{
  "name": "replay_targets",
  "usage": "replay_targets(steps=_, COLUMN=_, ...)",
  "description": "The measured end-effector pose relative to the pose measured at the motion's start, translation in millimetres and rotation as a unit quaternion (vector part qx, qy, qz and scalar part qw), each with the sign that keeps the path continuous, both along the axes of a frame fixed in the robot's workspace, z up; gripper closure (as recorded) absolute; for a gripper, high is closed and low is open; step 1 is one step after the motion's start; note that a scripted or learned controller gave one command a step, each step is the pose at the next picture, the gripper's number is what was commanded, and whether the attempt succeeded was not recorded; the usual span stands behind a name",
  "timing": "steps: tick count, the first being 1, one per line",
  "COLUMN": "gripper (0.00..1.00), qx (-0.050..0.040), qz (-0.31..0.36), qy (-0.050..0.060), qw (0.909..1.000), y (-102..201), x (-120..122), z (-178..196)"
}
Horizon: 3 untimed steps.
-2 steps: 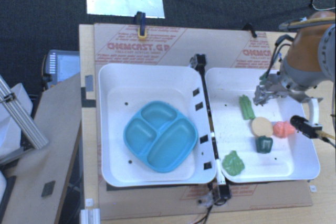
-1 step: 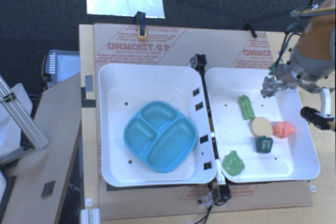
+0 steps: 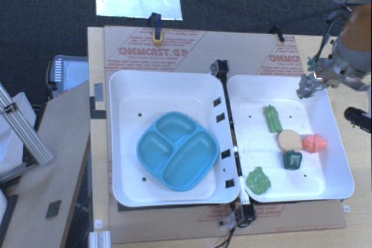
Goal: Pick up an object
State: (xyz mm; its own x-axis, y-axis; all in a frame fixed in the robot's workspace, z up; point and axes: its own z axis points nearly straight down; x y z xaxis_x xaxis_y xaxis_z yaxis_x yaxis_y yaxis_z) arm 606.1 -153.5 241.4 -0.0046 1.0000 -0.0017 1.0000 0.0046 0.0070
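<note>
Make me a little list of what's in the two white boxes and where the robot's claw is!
left bin: blue divided plate
right bin: five small toys
long green toy: toward the back
tan round toy: middle, touching the pink toy
dark green toy: just in front of the tan one
light green leafy toy: front left corner
gripper: above the right bin's back right corner, holding nothing
</note>
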Motion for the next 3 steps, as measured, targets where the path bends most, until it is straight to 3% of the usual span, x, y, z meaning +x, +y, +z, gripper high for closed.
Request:
replay_targets(steps=1, gripper=1.0, qx=0.0015, qz=0.002, qy=0.002, qw=1.0, y=45.4, x=6.7, z=4.1)
replay_targets(steps=3, gripper=1.0, qx=0.0023, qz=0.003, qy=0.002, qw=1.0, y=167.5, x=10.4, z=-0.9)
